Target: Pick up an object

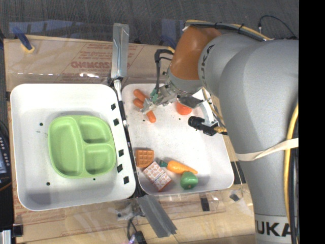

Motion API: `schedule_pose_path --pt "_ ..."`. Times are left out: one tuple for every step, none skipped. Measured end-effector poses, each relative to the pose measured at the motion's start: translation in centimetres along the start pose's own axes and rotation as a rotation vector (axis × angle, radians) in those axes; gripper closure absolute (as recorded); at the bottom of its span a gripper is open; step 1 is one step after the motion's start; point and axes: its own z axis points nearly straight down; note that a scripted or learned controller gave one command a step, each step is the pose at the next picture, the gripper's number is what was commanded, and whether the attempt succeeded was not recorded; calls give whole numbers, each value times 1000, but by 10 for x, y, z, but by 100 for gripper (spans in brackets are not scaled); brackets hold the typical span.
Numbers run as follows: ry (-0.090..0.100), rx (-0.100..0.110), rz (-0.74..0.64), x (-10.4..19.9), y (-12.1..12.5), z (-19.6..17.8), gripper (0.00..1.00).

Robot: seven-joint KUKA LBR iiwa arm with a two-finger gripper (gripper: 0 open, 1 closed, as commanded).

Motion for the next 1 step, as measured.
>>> schedule_pose_path --pt "-1 -5 99 61 24 -114 100"
